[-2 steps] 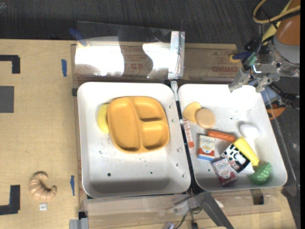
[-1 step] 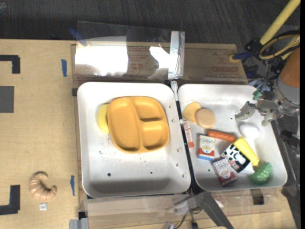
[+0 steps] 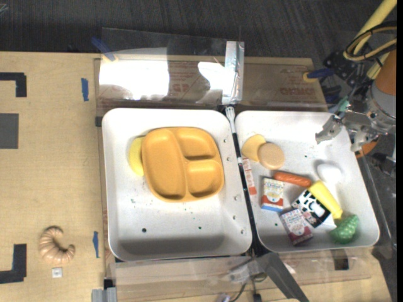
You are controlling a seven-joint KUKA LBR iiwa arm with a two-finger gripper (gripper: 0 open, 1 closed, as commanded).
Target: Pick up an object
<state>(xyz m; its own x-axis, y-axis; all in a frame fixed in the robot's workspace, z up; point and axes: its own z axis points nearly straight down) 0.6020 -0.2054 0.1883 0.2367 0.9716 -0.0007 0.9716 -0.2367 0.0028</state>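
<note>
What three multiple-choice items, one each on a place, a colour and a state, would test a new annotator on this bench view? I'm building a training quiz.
1. The orange three-compartment plastic tray lies in:
A. the left white bin
B. the right white bin
C. on the brown bench

2. The knobbly toy vegetable at the right bin's lower corner is:
A. red
B. green
C. blue

3. The tray rests:
A. on edge
B. flat, compartments up
C. upside down

Answers: 1 A, it fills that bin's middle. 2 B, plainly green. 3 B, its hollows face the camera.
</note>
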